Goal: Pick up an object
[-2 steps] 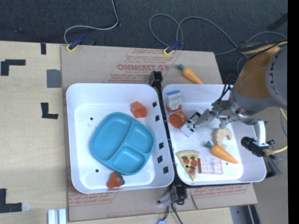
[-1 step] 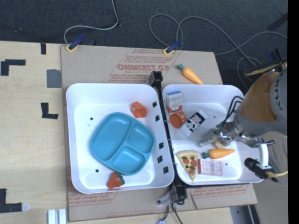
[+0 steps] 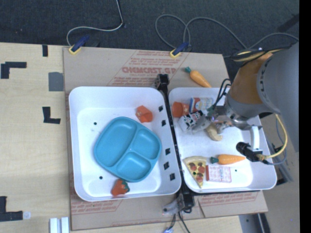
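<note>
My gripper [image 3: 215, 119] reaches in from the right and is low in the right bin [image 3: 265, 181], over its upper middle. It sits right at a beige lumpy toy [image 3: 214, 133] and beside a small black-and-white cow figure [image 3: 193, 122]. A white pouch [image 3: 200, 104] and an orange-red piece [image 3: 177, 109] lie just left of it. Nearer the front of this bin are a carrot [image 3: 230, 159], a pizza slice [image 3: 195, 169] and a red-and-white card [image 3: 219, 174]. The grey arm with its orange band [image 3: 248, 81] hides the bin's right wall.
The left bin [image 3: 77, 130] holds a blue divided plate [image 3: 127, 148], an orange-red piece [image 3: 144, 113] and a strawberry [image 3: 120, 188]. A second carrot [image 3: 198, 77] lies on the cardboard behind the right bin. A black cable [image 3: 250, 152] hangs by the wrist.
</note>
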You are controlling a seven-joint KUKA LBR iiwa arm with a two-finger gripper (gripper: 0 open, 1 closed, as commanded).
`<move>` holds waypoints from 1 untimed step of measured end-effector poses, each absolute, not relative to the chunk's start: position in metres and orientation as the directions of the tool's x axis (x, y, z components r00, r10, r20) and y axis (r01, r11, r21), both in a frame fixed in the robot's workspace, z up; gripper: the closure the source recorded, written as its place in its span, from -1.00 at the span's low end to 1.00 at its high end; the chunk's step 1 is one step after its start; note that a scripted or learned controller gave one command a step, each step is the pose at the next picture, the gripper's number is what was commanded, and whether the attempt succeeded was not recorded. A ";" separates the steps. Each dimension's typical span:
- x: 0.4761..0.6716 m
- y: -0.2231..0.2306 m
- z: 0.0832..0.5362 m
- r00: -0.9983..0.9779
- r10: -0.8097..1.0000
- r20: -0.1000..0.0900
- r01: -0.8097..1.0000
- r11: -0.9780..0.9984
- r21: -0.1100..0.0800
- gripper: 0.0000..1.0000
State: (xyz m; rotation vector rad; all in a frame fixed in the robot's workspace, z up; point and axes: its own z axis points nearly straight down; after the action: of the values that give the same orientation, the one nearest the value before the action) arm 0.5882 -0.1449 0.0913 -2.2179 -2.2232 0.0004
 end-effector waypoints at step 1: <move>0.635 -0.116 0.085 -0.001 1.000 -0.006 0.999 0.001 -0.044 -1.00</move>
State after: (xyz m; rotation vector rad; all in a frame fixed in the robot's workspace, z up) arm 0.6346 -0.1161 0.0854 -2.2006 -2.2036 0.0546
